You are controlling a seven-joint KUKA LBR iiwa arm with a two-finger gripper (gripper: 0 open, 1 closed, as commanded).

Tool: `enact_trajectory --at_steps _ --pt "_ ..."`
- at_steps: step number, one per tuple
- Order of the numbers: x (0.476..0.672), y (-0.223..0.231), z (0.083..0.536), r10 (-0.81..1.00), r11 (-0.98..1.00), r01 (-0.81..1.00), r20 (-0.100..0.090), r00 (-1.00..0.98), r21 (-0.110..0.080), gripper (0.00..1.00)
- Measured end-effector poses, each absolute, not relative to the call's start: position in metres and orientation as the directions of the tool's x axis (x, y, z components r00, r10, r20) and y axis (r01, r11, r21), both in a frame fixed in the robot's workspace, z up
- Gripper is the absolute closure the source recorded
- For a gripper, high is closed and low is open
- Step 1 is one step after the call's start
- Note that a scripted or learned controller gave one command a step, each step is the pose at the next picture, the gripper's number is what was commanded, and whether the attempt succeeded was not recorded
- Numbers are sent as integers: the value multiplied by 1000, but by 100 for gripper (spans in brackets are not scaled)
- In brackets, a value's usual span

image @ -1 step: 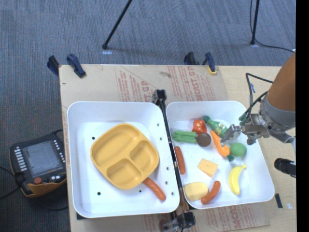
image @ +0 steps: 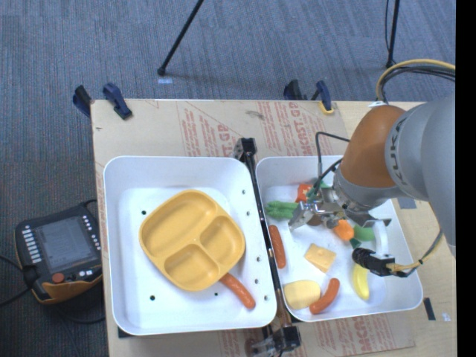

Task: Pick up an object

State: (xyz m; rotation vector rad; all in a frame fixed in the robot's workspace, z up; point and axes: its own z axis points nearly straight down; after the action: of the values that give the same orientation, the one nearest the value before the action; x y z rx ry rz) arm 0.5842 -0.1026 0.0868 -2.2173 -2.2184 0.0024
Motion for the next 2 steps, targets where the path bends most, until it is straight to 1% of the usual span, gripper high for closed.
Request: enact_trajectory --at_steps 1,2 --pt "537 -164 88 1000 -2 1000 1 2 -3 0" --pt "564 -198 86 999 8 1000 34 -8 -16 0"
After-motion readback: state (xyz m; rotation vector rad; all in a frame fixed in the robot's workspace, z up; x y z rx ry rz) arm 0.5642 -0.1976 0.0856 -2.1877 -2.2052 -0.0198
